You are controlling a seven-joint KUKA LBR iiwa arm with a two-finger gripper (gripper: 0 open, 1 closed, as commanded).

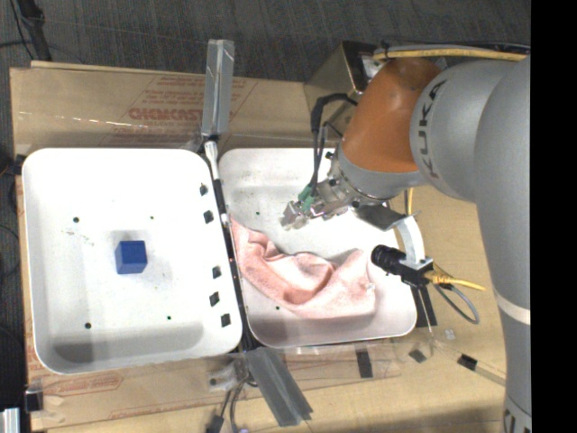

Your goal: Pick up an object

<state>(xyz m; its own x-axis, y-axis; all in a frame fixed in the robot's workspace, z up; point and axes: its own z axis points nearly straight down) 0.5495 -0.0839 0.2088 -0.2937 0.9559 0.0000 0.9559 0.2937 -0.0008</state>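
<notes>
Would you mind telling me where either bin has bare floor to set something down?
The left bin is bare all around the blue cube. In the right bin, the pink cloth covers the near half, and the gripper hangs over the far part.

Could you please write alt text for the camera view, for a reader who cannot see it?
A grey robot arm with an orange band reaches from the right, its gripper above the right bin, just beyond a crumpled pink cloth. The left bin holds a small blue cube.
</notes>
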